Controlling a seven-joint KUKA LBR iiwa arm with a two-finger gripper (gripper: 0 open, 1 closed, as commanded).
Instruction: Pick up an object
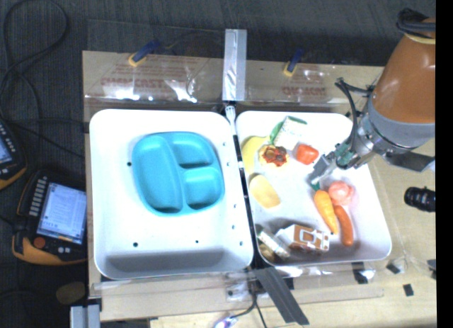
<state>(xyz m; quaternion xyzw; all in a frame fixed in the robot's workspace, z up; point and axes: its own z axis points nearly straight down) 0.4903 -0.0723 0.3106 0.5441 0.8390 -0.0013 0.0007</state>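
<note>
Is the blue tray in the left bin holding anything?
Empty. The blue tray lies flat in the left bin, and all three of its compartments show bare blue bottoms.

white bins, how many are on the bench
2. The left bin holds a blue divided tray. The right bin holds the toy food, with the gripper over it. None seems hidden.

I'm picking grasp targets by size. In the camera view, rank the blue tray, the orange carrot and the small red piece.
1. Blue divided plastic tray, by far the largest.
2. Orange toy carrot.
3. Small red toy piece, smallest.
</note>
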